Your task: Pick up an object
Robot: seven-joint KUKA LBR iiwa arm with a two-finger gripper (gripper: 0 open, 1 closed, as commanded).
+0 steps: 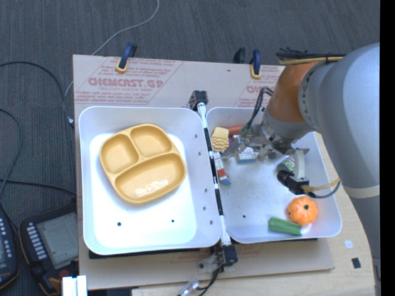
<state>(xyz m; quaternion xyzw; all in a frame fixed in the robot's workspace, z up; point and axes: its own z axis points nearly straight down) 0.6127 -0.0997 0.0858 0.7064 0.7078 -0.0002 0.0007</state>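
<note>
My gripper (245,150) is low in the right bin (259,196), near its back left part. A yellow ridged corn-like piece (219,138) lies just left of it, with a small red item (235,130) behind. A small white and blue object (247,156) sits right at the gripper's tip; I cannot tell whether it is held. An orange fruit (302,210) and a green piece (284,226) lie at the bin's front right. A small blue and white item (223,177) rests by the left wall.
The left bin (123,227) holds a yellow divided plate (143,162). A black cable and connector (290,180) hang from the wrist over the right bin. The grey arm (345,103) covers the bin's back right corner.
</note>
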